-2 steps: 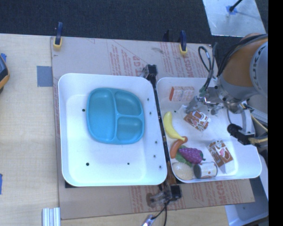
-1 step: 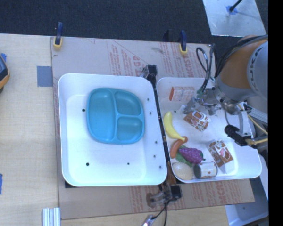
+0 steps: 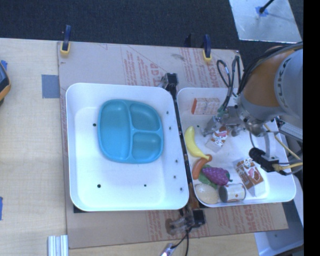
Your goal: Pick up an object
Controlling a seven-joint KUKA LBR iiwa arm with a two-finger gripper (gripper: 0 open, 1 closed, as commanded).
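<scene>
Nearest me in the right bin (image 3: 288, 196) I see a small can (image 3: 233, 193), purple grapes (image 3: 215, 175), a carrot (image 3: 199, 166) and a snack packet (image 3: 249, 174). Beyond them lies a banana (image 3: 192, 143). The gripper (image 3: 220, 135) sits over a small carton (image 3: 220, 138); I cannot tell its opening or whether it grips. The left bin (image 3: 80, 185) holds a blue divided plate (image 3: 130, 131).

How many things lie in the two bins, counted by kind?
Plates: 1, blue plate
Toy foods: 4, banana, carrot, grapes, round white piece
Packets and boxes: 3, orange box, red packet, snack pack
Cans: 1, can
Total: 9
</scene>
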